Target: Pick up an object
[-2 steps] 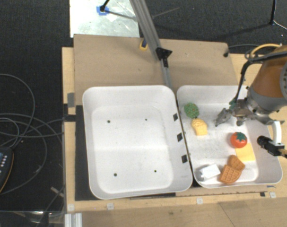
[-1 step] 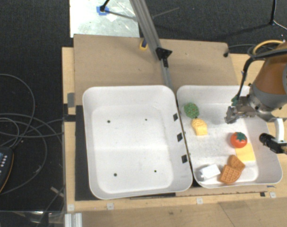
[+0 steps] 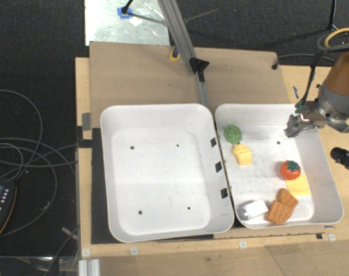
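Tool (image 3: 295, 126) hangs over far-right part of right bin (image 3: 329, 171), arm entering from right; nothing seen in it, cannot tell its state. Candidates all in right bin: green piece (image 3: 232, 134) and yellow piece (image 3: 242, 154) near left wall, tomato (image 3: 290, 169) on yellow block (image 3: 299, 186), waffle (image 3: 281, 207) and white piece (image 3: 254, 209) at near edge. Left bin (image 3: 114, 154) alongside. Tomato is nearest, so likely target; no pick made yet.

Two shallow white plastic bins (image 3: 163, 117) look smooth and matt; left of the end effector (image 3: 294, 126), the brown board surface (image 3: 140, 76) looks dull.
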Robot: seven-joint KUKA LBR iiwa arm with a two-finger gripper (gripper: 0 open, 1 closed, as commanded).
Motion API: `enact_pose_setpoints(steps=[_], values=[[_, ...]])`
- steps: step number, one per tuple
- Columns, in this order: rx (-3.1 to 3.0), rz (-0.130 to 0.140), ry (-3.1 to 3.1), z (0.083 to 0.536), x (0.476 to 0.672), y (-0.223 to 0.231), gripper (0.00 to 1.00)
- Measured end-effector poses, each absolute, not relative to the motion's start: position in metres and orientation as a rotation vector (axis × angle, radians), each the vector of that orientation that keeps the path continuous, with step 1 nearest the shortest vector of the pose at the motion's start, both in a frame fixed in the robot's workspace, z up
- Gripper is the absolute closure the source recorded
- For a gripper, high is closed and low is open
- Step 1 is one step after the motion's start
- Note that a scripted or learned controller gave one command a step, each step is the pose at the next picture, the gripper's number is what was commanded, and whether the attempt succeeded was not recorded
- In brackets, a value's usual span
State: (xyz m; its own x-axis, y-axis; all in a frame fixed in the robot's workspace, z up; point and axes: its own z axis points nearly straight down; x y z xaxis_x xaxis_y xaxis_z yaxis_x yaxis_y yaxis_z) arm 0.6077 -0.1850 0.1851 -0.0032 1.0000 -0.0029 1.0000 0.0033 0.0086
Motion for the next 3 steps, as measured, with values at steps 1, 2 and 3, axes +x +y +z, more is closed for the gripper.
enact_pose_setpoints(steps=[1, 2, 3], values=[[2.211, 0.006, 2.219, 0.249, 0.608, -0.192, 1.0], [2.211, 0.005, 2.223, 0.284, 0.609, -0.192, 1.0], [2.212, 0.002, 2.231, 0.273, 0.596, -0.151, 1.0]])
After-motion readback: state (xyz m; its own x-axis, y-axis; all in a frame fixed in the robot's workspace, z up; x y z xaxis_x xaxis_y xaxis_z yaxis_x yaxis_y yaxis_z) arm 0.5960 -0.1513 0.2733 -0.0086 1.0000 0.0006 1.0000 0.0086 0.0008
